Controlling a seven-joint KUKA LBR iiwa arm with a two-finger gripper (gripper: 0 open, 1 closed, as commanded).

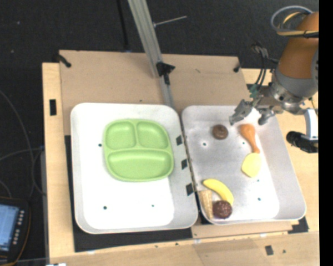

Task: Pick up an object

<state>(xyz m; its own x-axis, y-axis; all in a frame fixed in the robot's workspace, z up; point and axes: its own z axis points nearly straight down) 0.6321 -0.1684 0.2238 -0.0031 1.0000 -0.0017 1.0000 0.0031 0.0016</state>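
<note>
No text or label can be read here (the screen is too blurred).

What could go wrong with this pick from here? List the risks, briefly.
1. The open gripper hangs between the brown ball and the orange carrot; a descent may close on neither.
2. The carrot lies close to the yellow piece, so a grasp could nudge both.
3. The banana and dark ball crowd the right bin corner, leaving the fingers little room.

Single fixed camera above bench, slanted down on both bins.
</note>
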